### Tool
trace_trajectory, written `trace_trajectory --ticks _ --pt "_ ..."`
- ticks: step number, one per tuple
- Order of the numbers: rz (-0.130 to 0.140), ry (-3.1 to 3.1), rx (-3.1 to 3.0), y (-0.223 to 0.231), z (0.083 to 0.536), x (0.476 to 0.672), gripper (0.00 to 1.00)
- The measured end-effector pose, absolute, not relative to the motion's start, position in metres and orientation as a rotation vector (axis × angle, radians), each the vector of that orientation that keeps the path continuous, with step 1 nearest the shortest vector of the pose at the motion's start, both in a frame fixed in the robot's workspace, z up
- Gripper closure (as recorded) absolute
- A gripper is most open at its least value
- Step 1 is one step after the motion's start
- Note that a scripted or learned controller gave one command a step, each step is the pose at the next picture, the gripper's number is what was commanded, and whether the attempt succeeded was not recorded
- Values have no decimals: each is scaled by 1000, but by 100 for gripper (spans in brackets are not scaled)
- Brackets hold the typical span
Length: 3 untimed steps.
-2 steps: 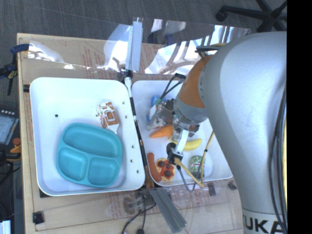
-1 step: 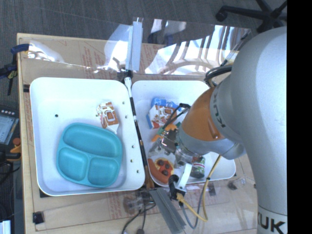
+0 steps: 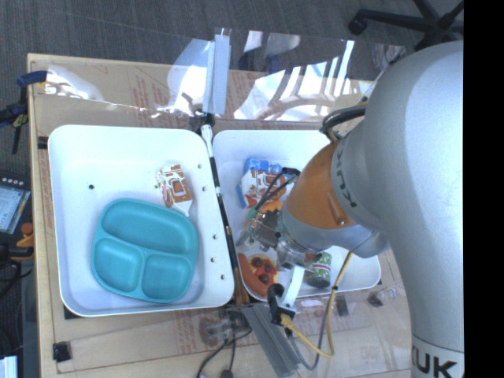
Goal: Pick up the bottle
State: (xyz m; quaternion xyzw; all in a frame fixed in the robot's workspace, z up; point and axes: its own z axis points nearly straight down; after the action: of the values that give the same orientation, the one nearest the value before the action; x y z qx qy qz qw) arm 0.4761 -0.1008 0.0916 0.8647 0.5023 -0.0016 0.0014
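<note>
The arm reaches down into the right bin, its wrist hiding the claw, so I cannot tell its state. A bottle with a blue cap lies in that bin's upper part. The left bin holds a teal divided tray and a small packet.

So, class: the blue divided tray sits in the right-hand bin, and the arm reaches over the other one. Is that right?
Not quite. The camera view shows the blue divided tray lying in the left-hand bin, not the right-hand one. The arm does reach over the other bin, the right-hand bin.
</note>
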Motion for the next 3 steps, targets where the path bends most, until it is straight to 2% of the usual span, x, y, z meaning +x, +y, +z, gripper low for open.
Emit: trace_trajectory --ticks 1,2,3 --pt "-2 1732 2624 -196 219 479 0" --pt "-7 1709 2644 -160 118 530 0" --pt "-1 1737 2623 -166 91 477 0"
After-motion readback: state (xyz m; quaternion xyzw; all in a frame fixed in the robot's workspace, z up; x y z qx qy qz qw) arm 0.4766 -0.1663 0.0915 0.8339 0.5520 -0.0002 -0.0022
